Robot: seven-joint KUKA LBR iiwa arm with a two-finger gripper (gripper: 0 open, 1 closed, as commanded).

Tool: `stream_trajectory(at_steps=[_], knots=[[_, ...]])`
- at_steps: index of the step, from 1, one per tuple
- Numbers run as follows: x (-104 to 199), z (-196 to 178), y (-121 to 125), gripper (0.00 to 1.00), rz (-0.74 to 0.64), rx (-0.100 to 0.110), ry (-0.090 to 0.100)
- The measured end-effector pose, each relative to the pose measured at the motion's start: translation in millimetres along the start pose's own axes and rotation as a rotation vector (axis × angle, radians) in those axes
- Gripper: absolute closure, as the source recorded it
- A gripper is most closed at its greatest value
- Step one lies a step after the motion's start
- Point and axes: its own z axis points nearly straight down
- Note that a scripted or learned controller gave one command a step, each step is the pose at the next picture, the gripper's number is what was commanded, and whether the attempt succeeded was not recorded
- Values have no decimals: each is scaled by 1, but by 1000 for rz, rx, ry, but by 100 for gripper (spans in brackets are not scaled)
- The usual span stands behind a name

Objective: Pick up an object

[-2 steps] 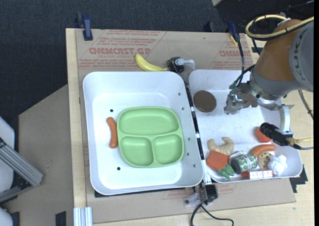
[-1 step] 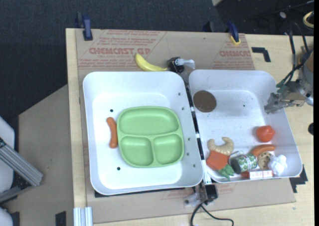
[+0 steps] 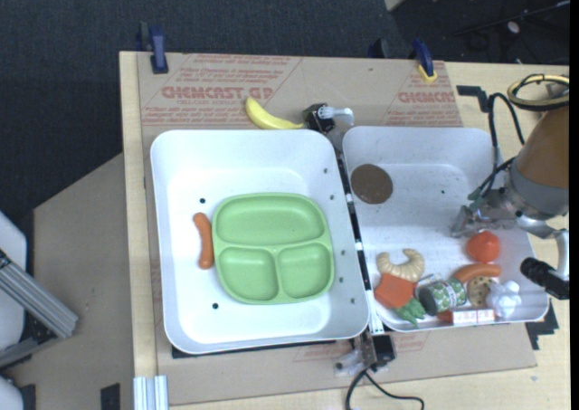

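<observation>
Leftmost, a green tray (image 3: pixel 271 247) and sausage (image 3: pixel 204 241) lie in the left bin (image 3: pixel 172 173). Toys crowd the right bin's (image 3: pixel 416 141) lower corner; the claw (image 3: pixel 474 221) hovers just above a red tomato (image 3: pixel 484 246), its opening impossible to tell.

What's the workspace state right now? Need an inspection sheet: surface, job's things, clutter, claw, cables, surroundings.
Surface: brown board clamped to the bench, bearing a left bin and a right bin.
Job's things: right bin holds a brown disc, red ball, croissant, red block and small packets heaped at its near edge.
Clutter: green divided tray and a sausage in the left bin; banana on the board behind it.
Claw: claw low in the right bin, just above the red ball; finger state unclear.
Cables: black cable behind the right bin; another at the front edge.
Surroundings: dark carpet.
</observation>
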Motion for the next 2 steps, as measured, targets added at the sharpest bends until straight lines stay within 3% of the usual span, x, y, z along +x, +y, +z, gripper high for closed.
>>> stream_trajectory(at_steps=[1, 2], knots=[[1, -3, 1, 0, -2, -2, 0], [6, -3, -47, 0, 1, 3, 2]])
